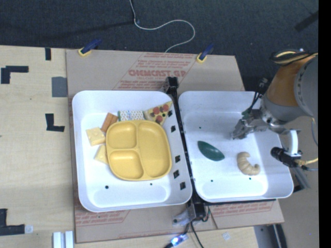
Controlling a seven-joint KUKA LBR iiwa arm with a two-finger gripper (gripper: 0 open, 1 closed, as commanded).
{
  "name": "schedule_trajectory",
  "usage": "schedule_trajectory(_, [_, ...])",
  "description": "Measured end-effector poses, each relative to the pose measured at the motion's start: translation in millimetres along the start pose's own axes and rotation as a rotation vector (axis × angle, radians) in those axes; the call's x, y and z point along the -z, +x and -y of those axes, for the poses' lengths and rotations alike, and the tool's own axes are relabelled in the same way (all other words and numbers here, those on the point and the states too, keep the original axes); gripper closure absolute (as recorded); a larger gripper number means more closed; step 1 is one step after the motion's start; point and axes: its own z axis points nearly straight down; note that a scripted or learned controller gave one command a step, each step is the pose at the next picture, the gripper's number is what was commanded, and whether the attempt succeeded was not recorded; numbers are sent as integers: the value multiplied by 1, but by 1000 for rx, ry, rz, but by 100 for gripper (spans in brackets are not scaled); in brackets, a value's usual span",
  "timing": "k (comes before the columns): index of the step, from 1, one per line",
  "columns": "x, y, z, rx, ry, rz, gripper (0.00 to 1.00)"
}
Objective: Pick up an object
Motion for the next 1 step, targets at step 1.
schedule_trajectory(1, [49,9,-7,-2,0,-3,100])
